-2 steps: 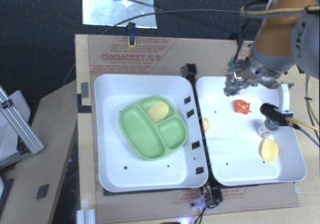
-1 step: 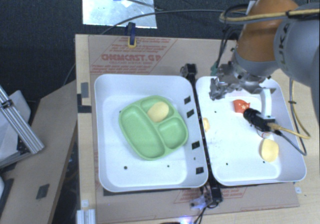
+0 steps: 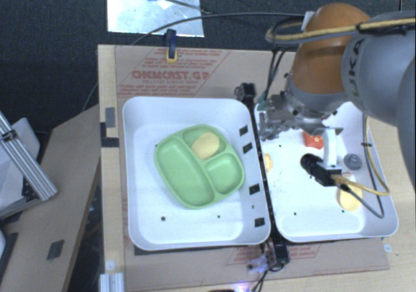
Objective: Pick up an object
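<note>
Here the gripper (image 3: 270, 125) (grip state cannot be told) hangs over the right bin (image 3: 312, 222), the red object (image 3: 313, 140) just beside it.

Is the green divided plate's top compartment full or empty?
Occupied. The green divided plate lies flat in the left bin, and a pale yellow object sits in its top compartment; its other two compartments look bare.

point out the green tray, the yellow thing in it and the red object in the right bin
green tray (image 3: 188, 177): camera view, floor of its long compartment
yellow thing (image 3: 207, 146): camera view, middle of its top
red object (image 3: 313, 140): camera view, centre of its visible part
</note>
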